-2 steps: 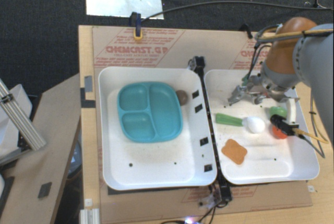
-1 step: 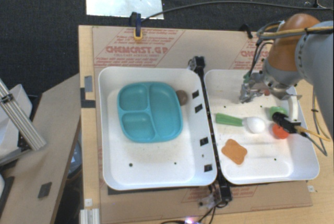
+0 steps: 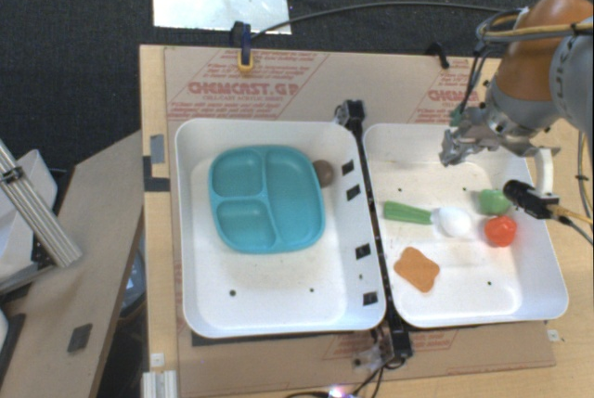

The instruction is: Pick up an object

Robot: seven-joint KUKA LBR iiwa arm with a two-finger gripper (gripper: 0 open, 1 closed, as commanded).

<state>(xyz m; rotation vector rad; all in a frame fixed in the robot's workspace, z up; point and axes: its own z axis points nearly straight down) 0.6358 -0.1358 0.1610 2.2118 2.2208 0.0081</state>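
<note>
Nearest the camera, an orange wedge-shaped piece [image 3: 417, 269] was seen lying loose on the floor of the right bin [image 3: 538, 301]. Just behind it, a white egg-like ball [image 3: 454, 222] was found touching a green stick [image 3: 406, 212], with a red ball [image 3: 500, 231] and a green lump [image 3: 492, 199] nearby, all scattered within reach for picking. In the left bin [image 3: 278, 294] a teal divided tray [image 3: 266, 199] was laid flat. Farther back, the gripper [image 3: 455, 149] was held above the right bin's rear, nothing gripped; its spread could not be told.
</note>
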